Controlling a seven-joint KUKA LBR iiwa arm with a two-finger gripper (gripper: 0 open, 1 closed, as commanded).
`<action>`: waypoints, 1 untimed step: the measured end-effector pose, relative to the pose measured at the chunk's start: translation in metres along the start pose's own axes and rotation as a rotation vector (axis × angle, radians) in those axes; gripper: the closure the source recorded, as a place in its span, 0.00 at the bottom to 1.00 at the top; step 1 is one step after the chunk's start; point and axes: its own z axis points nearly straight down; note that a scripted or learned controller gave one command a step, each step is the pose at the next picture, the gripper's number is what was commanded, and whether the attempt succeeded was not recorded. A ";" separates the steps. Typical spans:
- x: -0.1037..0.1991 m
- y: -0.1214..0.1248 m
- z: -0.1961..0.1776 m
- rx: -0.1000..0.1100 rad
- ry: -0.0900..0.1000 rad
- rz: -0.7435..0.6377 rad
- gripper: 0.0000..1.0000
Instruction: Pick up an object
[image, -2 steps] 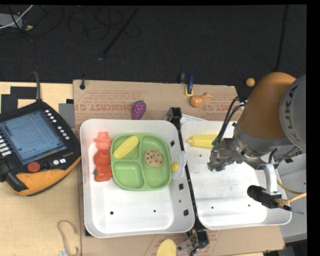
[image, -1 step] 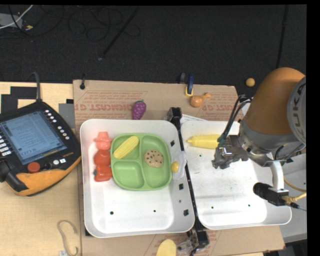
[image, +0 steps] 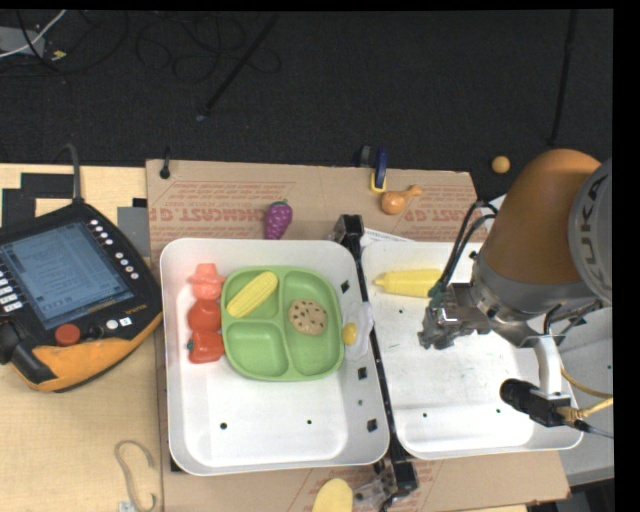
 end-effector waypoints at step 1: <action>-0.007 0.001 0.002 0.000 -0.001 0.001 1.00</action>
